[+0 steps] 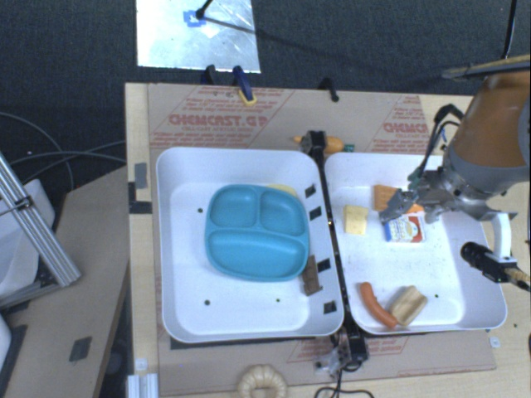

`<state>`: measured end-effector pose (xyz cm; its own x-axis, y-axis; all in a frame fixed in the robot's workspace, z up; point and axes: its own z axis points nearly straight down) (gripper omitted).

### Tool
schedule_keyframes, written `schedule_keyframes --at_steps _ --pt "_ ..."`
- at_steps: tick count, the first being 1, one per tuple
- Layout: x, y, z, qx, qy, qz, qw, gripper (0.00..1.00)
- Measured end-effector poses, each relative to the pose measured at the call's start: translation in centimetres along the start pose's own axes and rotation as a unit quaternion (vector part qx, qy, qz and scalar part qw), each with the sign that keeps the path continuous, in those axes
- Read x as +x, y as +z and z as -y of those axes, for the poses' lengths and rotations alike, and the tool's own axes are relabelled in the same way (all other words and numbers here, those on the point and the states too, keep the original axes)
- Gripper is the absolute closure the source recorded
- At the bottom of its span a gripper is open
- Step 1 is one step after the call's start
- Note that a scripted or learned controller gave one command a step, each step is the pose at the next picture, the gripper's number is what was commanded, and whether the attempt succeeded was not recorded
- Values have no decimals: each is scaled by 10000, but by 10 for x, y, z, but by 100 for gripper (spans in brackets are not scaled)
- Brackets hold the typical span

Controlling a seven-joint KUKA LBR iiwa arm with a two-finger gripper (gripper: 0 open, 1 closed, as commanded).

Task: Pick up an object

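My gripper hangs low in the right bin, at its upper middle. Directly under and just in front of it lies a small white carton with red and blue print, partly covered by the gripper. An orange wedge sits just to the gripper's left, and a pale yellow cheese block lies farther left. At the bin's front lie a red sausage and a tan bread piece side by side. Nothing is visibly lifted.
The left bin holds a blue divided plate, with a small brown piece at its right wall and a yellow bit behind the plate. A black divider separates the bins. The arm's grey and orange body overhangs the right bin's far corner.
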<state>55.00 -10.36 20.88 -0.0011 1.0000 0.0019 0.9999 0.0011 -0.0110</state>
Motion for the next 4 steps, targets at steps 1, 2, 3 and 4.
schedule_keyframes --at_steps 1,2,3,4 --pt "0 -6 -3 -63 -12 9 10000 0" --pt "-1 37 -8 -45 0 7 10000 0" --pt "1 99 -8 -41 1 6 10000 0" --pt "-2 120 -11 -94 16 40 9999 0"
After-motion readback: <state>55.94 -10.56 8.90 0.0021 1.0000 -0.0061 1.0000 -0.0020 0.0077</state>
